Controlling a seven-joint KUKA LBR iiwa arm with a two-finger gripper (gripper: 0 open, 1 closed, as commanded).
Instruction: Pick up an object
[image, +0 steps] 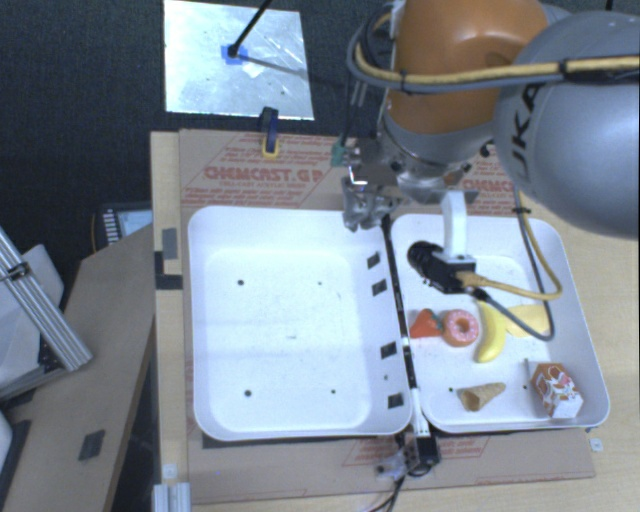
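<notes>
The right bin (578, 330) holds several small objects: a red strawberry-like piece (427, 323), a pink donut (461, 328), a yellow banana (493, 336), a tan cone (482, 396) and a red-and-white box (556, 390). My gripper (362, 207) hangs under the orange wrist at the back edge of the bins, just above the divider, well behind all these objects. Nothing shows in its grasp. A white bracket with a black part (438, 268) hangs from the wrist over the back of the right bin.
The left bin (280, 330) lies to the left of the divider (398, 320). Another pale yellow piece (530, 318) lies beside the banana. A yellow cable (520, 290) loops over the right bin. The grey arm covers the upper right.
</notes>
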